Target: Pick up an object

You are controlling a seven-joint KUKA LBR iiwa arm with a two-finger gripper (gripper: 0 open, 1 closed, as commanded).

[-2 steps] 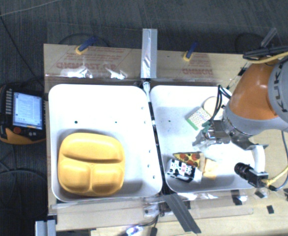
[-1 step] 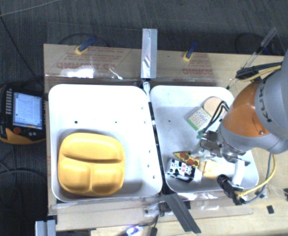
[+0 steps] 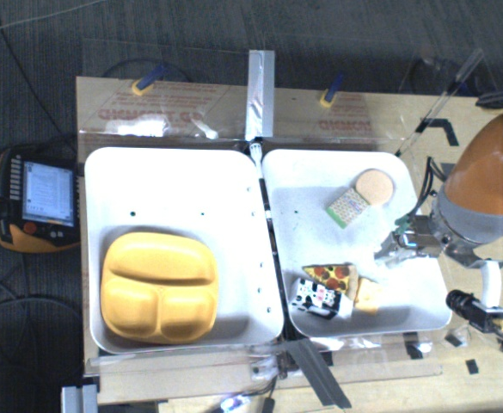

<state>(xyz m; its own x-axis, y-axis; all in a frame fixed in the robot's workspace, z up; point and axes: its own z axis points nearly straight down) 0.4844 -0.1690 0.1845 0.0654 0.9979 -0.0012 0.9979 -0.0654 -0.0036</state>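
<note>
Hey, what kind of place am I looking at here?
Probably a robotics lab test bench: two white bins side by side on a workbench, a robot arm reaching in, and a handheld control pendant lying on dark carpet beside it.

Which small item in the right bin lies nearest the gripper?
The pale yellow block, just below the gripper; the round tan piece and black-and-white item lie farther.

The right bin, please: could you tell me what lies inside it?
Inside the right bin: a tan disc overlapping a green speckled block, and a front cluster of small printed items. What lies beneath these is covered.
</note>
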